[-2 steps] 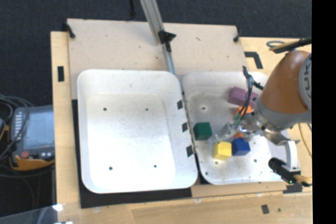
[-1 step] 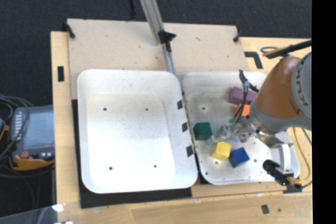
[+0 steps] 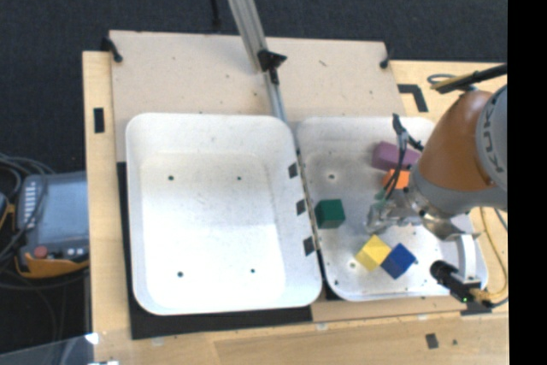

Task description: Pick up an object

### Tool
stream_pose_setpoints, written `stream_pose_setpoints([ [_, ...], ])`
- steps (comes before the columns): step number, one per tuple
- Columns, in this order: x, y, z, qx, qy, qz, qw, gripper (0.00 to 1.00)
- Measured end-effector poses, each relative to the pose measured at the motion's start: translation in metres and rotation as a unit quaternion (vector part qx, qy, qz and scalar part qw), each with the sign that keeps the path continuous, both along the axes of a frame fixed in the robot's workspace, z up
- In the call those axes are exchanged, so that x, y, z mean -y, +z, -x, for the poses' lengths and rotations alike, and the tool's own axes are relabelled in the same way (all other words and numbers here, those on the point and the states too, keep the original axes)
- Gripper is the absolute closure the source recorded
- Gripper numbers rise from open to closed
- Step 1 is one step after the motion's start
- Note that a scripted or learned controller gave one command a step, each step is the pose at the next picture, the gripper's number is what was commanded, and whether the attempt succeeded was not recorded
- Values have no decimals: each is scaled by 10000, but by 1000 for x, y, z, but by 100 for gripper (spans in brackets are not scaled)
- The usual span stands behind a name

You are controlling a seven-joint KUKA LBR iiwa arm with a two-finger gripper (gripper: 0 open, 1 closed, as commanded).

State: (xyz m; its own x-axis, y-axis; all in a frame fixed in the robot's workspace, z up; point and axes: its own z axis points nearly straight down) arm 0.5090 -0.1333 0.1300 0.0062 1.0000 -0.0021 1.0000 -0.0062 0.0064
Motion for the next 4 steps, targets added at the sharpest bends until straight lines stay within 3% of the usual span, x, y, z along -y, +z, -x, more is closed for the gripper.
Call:
stream_pose_setpoints([
  [3, 3, 168, 8, 7, 48, 3, 10000, 100],
  [4, -38, 163, 3, -25, 60, -9, 10000, 100],
])
